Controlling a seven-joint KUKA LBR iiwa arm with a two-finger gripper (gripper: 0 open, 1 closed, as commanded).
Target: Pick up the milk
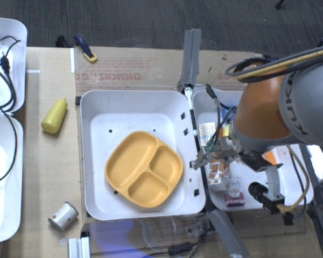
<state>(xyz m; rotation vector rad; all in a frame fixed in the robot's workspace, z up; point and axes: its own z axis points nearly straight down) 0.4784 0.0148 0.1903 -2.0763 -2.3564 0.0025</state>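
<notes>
In the right bin [200,107], a small white carton with orange print, which looks like the milk [218,173], lies near the bin's left wall. My gripper [214,156] hangs over the carton's upper end, and the wrist and its cables cover where the two meet. Whether the gripper touches the carton cannot be made out. The grey arm with its orange band [264,114] covers most of the right bin.
A small box with a dark red label [234,196] lies just below the carton. A pale printed packet [207,131] sits above the gripper, and an orange item [271,156] peeks out under the arm. The left bin [97,144] holds a yellow divided plate [144,168]. A mustard bottle [54,116] and a can [63,215] lie on the bench to the left.
</notes>
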